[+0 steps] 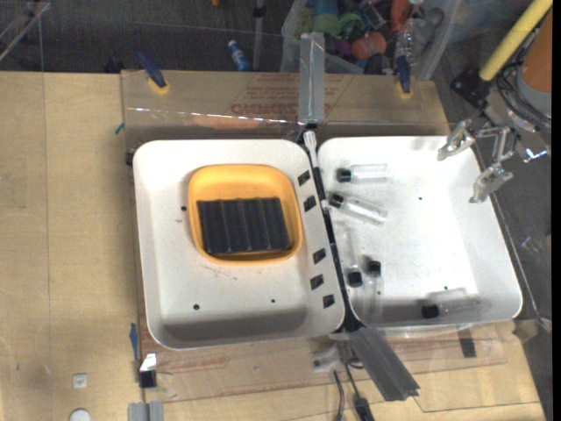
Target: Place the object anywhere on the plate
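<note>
An orange-yellow plate (200, 191) lies in the left bin (162, 261), and a black ridged slab (244, 225) rests flat on it. Several clear vials with black caps lie in the right bin (438, 235): one (360, 174) near the back left, one (356, 207) just below it, one (363, 272) by the divider and one (452, 304) at the front wall. My gripper (473, 160) hovers over the right bin's back right corner. It is open, nothing is between its fingers, and it is well apart from every vial.
A metal divider (320, 226) with black clips runs between the two bins. A cardboard sheet (263, 95) lies behind them. A clear tub of coloured toys (368, 11) stands at the back, off the bench. Bare wooden bench (61, 235) extends to the left.
</note>
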`<move>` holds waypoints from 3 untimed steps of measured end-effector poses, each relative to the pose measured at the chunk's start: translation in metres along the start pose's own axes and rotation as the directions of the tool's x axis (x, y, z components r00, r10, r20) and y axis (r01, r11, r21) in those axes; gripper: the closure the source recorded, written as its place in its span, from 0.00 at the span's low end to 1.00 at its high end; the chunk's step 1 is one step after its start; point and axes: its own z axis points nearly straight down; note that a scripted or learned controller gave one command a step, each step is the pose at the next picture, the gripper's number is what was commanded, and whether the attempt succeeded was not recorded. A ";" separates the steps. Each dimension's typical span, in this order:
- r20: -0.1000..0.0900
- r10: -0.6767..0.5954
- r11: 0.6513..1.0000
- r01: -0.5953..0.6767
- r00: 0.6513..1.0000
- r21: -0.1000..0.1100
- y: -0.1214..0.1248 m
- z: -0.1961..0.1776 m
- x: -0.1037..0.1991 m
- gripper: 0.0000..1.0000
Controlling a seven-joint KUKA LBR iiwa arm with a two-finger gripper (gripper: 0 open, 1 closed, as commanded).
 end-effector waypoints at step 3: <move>0.011 -0.481 0.877 0.481 0.877 0.005 -0.002 -0.038 -0.001 1.00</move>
